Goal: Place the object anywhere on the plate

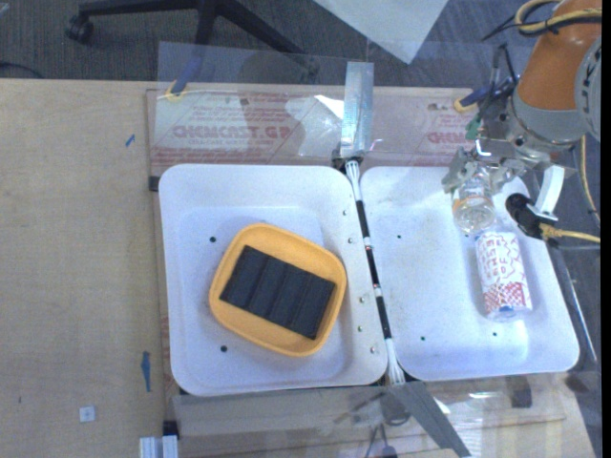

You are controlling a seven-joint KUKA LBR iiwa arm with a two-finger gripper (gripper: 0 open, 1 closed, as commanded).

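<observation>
One bottle [496, 260] beside pincer [474, 175]

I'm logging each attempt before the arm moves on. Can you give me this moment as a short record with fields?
object: clear plastic bottle with red-and-white label, lying in the right bin
plate: yellow plate with a dark insert, in the left bin
pincer: pincer above the bottle's cap end
placed on plate: no

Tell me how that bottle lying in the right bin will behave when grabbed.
The bottle lies on its side and looks round, so it may roll if nudged. Its clear plastic looks thin, probably light and squashy. The smooth label could slip in the claw, which sits at its cap end.
</observation>
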